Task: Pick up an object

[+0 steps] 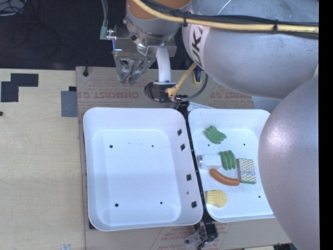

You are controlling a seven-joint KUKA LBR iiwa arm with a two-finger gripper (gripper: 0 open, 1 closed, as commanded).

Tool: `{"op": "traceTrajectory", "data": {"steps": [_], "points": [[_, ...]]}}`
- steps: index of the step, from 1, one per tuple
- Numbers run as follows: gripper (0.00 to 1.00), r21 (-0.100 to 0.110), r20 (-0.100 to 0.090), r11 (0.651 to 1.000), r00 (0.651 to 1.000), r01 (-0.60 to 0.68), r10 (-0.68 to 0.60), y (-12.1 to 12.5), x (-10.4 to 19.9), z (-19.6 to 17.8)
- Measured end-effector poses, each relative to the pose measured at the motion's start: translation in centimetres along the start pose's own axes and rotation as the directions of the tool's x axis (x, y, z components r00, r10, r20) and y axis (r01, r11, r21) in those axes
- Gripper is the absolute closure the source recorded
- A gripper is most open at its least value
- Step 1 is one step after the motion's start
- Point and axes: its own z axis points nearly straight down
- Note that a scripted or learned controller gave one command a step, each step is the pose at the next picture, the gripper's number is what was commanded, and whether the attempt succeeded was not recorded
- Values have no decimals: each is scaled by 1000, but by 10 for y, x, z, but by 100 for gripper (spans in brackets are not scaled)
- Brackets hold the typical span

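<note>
My gripper (131, 72) hangs high over the back edge of the left bin (99, 139), above the cardboard behind it. Its fingers stand open with nothing between them. The objects all lie in the right bin (257, 120), far from the gripper: a green leafy piece (214, 135), a darker green piece (227, 159), an orange-red sausage (225, 177), a yellow corn-like piece (216, 198) and a checkered grey block (246, 170). A small white piece (205, 161) lies next to the dark green one. The arm's grey body hides the right bin's right side.
A divider with black clips (186, 155) runs where the two bins meet. Brown cardboard (99, 90) lies under and behind the bins. Pale wooden bench (36, 165) stretches to the left.
</note>
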Motion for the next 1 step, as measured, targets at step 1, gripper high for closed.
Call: {"op": "traceTrajectory", "data": {"steps": [1], "points": [[100,17,6,1000,1000,-5,5,2,-3,137]]}}
